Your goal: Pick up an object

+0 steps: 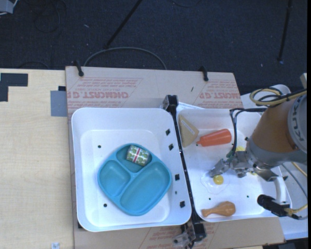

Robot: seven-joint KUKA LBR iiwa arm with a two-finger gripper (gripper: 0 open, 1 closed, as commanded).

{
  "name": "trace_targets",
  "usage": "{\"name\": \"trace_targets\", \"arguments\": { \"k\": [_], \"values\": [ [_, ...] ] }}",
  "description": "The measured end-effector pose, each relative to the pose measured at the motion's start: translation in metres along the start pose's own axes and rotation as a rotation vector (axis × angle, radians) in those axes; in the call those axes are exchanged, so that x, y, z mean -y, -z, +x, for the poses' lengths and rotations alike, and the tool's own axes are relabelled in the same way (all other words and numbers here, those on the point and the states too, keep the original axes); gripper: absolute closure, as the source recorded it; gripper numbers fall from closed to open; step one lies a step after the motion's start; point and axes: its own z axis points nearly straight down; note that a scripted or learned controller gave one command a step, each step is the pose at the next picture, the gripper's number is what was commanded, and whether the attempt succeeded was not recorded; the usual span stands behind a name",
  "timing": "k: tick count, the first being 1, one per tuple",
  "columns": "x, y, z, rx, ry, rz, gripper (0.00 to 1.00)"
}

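Reaching in from the right, bent low over the right bin [249, 211], arm [277, 131] with the orange band above the wrist; tool [220, 169] pointing left, close above a small yellow object [218, 180] on the bin floor, grip state impossible to tell. Near it an orange carrot-like piece [215, 138], a tan wedge [187, 130] and a tan drumstick shape [219, 209]. In the left bin [88, 139] a blue divided plate [135, 183] with a small striped can [137, 155] in its upper compartment; wrist details blurred and hard to read.
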Motion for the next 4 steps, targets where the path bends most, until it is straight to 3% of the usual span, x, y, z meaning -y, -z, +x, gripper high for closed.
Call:
{"name": "trace_targets", "arguments": {
  "k": [1, 4],
  "values": [
    [-0.001, 0.014, 0.000, -0.002, -0.003, -0.002, 1.00],
    [0.003, 0.149, 0.007, 0.002, 0.004, -0.005, 1.00]
  ]
}}
